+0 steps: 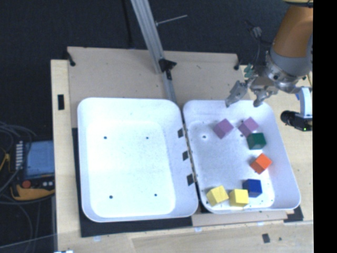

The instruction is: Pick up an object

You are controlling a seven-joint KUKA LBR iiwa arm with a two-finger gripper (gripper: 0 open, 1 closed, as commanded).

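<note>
**Seven blocks in the right bin**

Two bins sit side by side on the counter (221,62). The right bin (202,157) holds seven blocks (223,128): two at its far end, two along its right side, three at its near edge.

A pale wooden bench (62,141) carries two shallow white bins side by side. The left bin (131,157) sits toward the bench's left edge. The right bin (279,141), touching it, reaches the bench's front right corner.
</note>
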